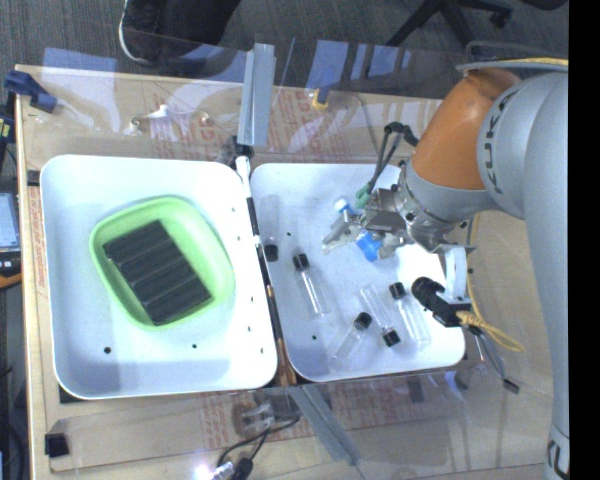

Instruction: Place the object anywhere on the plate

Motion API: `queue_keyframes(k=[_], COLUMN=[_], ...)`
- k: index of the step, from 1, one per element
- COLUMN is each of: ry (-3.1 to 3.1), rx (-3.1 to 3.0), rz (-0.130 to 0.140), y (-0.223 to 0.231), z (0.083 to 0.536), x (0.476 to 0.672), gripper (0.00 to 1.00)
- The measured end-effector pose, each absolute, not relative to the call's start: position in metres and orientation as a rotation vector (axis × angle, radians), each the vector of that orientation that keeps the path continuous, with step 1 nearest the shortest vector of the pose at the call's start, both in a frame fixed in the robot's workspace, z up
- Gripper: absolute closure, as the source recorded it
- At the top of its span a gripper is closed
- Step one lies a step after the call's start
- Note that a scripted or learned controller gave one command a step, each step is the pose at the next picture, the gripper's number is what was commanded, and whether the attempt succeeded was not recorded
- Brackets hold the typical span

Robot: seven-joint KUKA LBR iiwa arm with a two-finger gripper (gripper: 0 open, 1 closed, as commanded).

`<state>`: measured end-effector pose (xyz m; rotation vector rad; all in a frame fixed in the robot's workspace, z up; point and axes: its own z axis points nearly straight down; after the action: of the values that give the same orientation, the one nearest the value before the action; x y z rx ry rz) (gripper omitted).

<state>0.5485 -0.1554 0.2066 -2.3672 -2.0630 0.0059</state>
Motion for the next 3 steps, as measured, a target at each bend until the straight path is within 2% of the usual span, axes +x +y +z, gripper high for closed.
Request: queue_keyframes(k=[1, 2, 3], ry=[-1.935, -1.903, -1.787], rx=[-2.472, -2.496, -2.579], rz=[0.006, 0.002, 0.006], y=[-0.196, -0.201, -0.102], z=[0.238, 0.269, 0.273], x=[0.566, 0.576, 0.549], gripper=[0.0, 0.0, 0.0])
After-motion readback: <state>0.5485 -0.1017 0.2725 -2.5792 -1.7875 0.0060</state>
